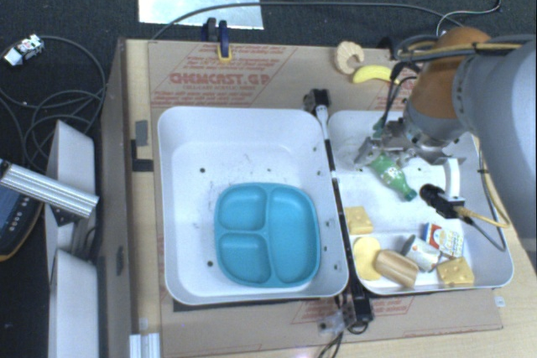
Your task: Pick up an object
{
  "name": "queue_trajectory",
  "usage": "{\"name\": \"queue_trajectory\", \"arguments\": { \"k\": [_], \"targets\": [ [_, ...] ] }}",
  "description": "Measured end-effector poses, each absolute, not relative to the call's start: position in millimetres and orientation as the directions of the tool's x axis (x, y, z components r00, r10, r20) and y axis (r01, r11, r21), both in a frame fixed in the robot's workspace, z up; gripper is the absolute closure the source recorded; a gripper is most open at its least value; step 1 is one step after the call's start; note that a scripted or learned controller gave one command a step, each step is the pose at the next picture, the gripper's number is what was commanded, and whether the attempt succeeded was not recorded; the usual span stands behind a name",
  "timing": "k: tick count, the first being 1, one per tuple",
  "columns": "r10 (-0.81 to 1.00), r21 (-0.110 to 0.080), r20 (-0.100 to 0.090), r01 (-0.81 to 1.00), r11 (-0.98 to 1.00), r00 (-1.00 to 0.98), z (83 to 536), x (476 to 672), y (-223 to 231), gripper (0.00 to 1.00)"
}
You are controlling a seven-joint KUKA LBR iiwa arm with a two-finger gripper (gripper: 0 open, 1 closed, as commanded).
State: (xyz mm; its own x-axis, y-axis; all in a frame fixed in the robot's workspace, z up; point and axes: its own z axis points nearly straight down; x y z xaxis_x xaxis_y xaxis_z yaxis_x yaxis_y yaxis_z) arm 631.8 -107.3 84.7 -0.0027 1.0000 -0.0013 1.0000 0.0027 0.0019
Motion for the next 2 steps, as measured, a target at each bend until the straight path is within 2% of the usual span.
{"name": "queue_trajectory", "arguments": {
  "k": [1,2],
  "targets": [
    [1.0,0.004,-0.002,1.0,0.006,-0.006,95.8,632.8,-107.0,1.0],
    [1.0,0.004,0.0,1.0,0.004,-0.004,185.2,606.4,-51.1,1.0]
  ]
}}
